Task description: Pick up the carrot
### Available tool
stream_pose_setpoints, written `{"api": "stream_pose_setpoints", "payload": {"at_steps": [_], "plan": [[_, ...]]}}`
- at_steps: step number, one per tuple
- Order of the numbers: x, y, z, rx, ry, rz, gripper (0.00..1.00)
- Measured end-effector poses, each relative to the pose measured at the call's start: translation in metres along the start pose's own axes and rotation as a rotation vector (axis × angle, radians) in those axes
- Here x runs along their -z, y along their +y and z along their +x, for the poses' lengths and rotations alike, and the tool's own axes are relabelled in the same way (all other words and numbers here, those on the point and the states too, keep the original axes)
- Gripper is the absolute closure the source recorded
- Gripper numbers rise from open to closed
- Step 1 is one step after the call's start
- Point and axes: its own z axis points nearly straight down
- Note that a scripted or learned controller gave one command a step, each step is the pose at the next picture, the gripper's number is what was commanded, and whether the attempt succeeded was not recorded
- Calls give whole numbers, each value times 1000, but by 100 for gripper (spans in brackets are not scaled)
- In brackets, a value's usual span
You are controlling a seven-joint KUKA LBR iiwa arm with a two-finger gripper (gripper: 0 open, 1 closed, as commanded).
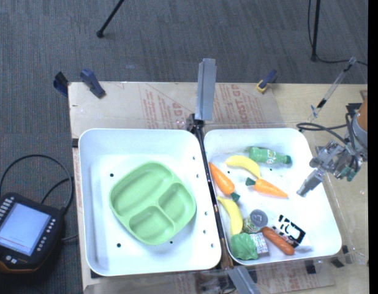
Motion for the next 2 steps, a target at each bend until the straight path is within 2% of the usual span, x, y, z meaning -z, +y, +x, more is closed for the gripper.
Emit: {"api": "stream_pose_setpoints", "payload": {"at_steps": [1, 2], "plan": [[-149, 46, -8, 84, -1, -1, 0], [-140, 45, -10, 75, 1, -3, 100]]}}
